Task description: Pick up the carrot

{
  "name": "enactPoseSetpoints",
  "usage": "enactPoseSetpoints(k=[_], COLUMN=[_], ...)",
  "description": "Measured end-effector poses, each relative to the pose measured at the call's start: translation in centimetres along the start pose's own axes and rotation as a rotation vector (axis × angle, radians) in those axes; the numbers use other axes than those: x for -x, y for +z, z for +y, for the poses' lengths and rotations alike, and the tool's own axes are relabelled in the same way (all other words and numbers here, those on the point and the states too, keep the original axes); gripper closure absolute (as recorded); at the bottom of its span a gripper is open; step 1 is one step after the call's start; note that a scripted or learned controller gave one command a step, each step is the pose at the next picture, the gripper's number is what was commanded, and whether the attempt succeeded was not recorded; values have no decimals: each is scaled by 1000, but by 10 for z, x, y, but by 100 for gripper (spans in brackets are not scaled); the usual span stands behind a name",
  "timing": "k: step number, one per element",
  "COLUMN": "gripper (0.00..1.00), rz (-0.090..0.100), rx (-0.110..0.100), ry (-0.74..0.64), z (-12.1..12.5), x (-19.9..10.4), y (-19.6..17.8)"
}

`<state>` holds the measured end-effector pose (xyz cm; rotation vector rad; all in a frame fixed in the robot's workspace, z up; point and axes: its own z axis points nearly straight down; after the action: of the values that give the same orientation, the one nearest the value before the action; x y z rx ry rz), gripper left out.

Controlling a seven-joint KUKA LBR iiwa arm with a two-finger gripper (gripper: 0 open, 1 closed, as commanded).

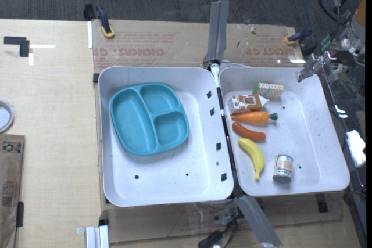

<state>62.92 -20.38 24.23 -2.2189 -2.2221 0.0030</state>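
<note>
1. White plastic bins, two, side by side: left bin point(116, 183) far to the gripper's left, right bin point(317, 142) just below and left of it.
2. Blue divided plate point(150, 118), three compartments, in the left bin, well away from the gripper.
3. Gripper point(317, 64), at the right bin's upper right corner, above the rim; how far it is open cannot be made out, and nothing is visibly in its grasp.
4. Carrot point(251, 117), orange with green stem end, lying crosswise in the right bin, left of and below the gripper, apart from it.
5. Banana point(254, 157), yellow, below the carrot.
6. Sausage point(249, 132), between carrot and banana.
7. Carton point(245, 103), touching the carrot's upper side.
8. Tin can point(283, 169), on its side beside the banana.
</note>
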Motion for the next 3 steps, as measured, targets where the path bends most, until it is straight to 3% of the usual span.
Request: enactPoseSetpoints(k=[1,2,3], gripper=[0,0,0], rz=[0,4,-9], rx=[-1,9,23], ry=[-20,164,61], z=[24,23,-17], x=[-10,11,-44], y=[42,115,139])
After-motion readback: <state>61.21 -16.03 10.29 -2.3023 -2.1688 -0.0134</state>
